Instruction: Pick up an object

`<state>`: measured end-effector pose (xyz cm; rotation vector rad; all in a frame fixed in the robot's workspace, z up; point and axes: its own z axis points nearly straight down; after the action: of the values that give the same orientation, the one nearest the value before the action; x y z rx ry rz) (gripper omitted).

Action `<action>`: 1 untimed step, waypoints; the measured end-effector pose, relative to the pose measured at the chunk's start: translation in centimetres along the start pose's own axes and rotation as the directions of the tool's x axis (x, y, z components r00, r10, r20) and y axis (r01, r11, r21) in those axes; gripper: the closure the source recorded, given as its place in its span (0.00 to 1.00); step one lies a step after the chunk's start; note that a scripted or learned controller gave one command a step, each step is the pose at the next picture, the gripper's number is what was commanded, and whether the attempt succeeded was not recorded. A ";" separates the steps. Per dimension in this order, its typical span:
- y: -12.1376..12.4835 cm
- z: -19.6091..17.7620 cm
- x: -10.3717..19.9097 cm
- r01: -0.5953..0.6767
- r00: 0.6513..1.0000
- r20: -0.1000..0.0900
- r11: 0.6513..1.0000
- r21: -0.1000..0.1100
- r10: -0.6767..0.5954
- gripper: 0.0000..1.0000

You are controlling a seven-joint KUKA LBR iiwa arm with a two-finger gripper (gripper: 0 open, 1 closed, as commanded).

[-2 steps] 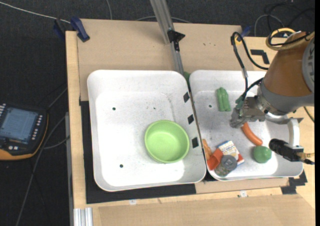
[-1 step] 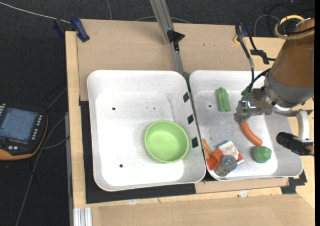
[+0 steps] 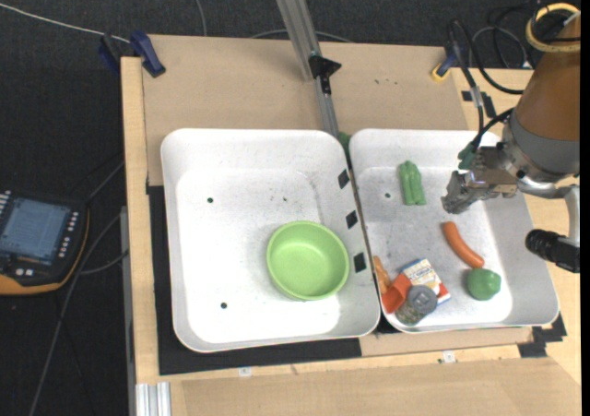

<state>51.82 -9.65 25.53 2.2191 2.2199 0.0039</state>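
Nearest the lens, along the lower rim of the right bin (image 3: 544,313), sits a cluster: a small carton with blue and orange print (image 3: 426,275) lying over a grey round disc (image 3: 419,302), an orange scoop-like piece (image 3: 387,287) just to their left against the dividing wall, and a green rounded lump (image 3: 483,284) to their right. Orange carrot-shaped piece (image 3: 462,244) lies just above that lump, long axis running diagonally from upper left to lower right, thicker end toward the lump; it rests flat on the bin floor, apart from the carton. Green elongated piece (image 3: 411,183) lies further up the same bin, long axis nearly vertical in the frame, well apart from the carrot piece. Left bin (image 3: 184,160) holds one light green bowl (image 3: 308,260), upright, opening up, toward its lower right corner. Both bins are white, speckled, shallow, and touch along a shared edge marked by black clips. They stand on a pale wooden bench (image 3: 230,82) over a black mat; blue clamps grip the bench's far corners, a metal rail crosses from the top toward the bins' junction, and dark carpet with cables and a handheld pendant (image 3: 37,241) surrounds it. Arm enters from the right, orange band above grey wrist, with the gripper (image 3: 463,191) low over the right bin's right side, above the carrot piece and right of the green elongated piece; whether its fingers are spread or closed cannot be told, and nothing is seen between them.
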 end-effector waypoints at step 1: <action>0.6 -0.3 6.0 0.005 1.000 -0.002 1.000 0.003 -0.005 1.00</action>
<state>52.46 -3.61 25.78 2.2158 2.2276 0.0025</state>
